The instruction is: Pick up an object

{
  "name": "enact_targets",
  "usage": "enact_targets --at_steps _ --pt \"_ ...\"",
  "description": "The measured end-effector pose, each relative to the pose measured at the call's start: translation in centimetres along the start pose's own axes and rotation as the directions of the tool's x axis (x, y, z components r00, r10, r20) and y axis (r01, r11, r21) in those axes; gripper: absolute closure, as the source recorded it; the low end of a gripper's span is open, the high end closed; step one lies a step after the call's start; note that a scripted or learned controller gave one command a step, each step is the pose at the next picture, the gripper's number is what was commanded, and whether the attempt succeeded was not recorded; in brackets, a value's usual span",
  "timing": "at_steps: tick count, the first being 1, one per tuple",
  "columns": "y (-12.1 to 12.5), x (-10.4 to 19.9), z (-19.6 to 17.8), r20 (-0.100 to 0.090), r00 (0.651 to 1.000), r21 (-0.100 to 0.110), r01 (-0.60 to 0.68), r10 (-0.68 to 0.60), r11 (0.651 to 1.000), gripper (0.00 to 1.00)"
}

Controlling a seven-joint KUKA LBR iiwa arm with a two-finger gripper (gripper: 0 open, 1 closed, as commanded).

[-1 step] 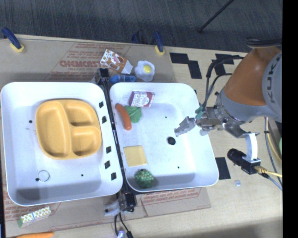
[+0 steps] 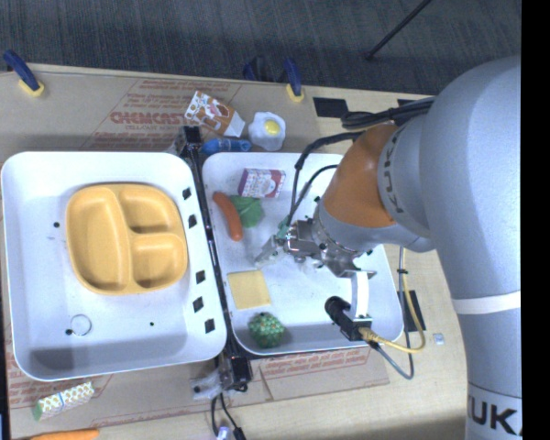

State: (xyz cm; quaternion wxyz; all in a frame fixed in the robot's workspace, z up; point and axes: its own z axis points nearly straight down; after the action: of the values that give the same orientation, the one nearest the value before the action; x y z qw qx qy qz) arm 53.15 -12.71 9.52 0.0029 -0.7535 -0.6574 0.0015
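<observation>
two white bins [image 2: 18, 246], arm over right bin, fingers [image 2: 277, 248] state unclear, near cheese slice [image 2: 249, 290]

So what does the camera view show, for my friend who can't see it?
A big grey robot arm reaches from the right, its pincer low over the right white bin, which holds toy food: a carrot, a yellow cheese slice and a green ball. The left white bin holds a yellow divided tray.

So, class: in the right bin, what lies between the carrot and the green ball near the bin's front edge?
In the camera view, the yellow cheese slice lies flat on the bin floor between the carrot and the green ball, touching neither.
</observation>
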Motion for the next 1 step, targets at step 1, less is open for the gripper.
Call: enact_targets --at_steps 1 --pt "2.90 3.62 0.38 0.000 0.980 -0.002 -0.198 0.198 0.980 0.00"
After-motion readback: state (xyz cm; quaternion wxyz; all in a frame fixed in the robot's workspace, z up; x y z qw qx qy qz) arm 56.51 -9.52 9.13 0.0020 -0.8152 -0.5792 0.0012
